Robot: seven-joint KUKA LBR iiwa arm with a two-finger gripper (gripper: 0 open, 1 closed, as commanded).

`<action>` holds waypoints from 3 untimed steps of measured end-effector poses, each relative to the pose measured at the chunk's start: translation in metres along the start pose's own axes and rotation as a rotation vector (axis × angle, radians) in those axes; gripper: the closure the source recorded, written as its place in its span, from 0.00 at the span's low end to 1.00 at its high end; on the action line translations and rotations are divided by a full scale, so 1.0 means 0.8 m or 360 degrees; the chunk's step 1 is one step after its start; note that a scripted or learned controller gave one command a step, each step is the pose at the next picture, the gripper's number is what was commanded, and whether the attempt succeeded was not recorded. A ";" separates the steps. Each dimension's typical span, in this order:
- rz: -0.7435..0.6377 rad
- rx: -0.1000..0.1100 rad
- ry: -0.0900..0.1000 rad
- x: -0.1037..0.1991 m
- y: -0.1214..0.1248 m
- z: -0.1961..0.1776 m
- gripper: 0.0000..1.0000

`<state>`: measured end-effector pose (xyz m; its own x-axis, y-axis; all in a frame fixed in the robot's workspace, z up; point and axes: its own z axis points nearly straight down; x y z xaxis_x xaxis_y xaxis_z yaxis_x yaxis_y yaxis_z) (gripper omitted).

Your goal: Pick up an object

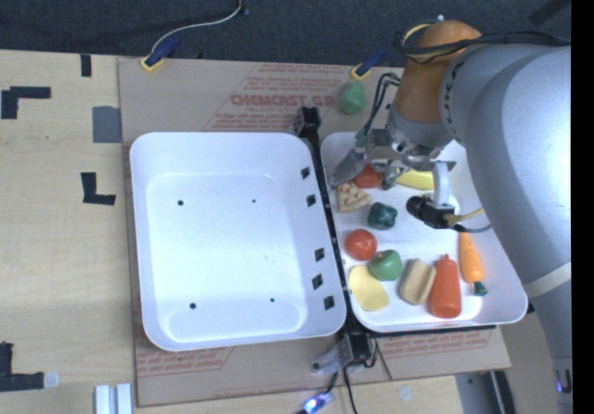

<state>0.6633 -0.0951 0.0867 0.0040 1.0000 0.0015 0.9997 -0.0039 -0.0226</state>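
Gripper (364,164) is down in the right bin (506,310), over a small red piece (368,178); grip unclear from here. Nothing lifted; all 9-odd toys lie there.

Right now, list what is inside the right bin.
The right bin holds a tomato, green apple, lemon, bread roll, ketchup bottle, carrot, dark green piece and banana. The arm covers its far end.
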 end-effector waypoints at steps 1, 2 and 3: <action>-0.0003 0.0009 -0.0002 -0.001 -0.002 -0.010 1.00; -0.0006 -0.0016 -0.0001 -0.002 0.002 -0.052 1.00; -0.0008 -0.0035 -0.0001 0.023 -0.058 -0.135 1.00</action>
<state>0.6191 -0.0764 0.1960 -0.0008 1.0000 0.0012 1.0000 0.0008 -0.0007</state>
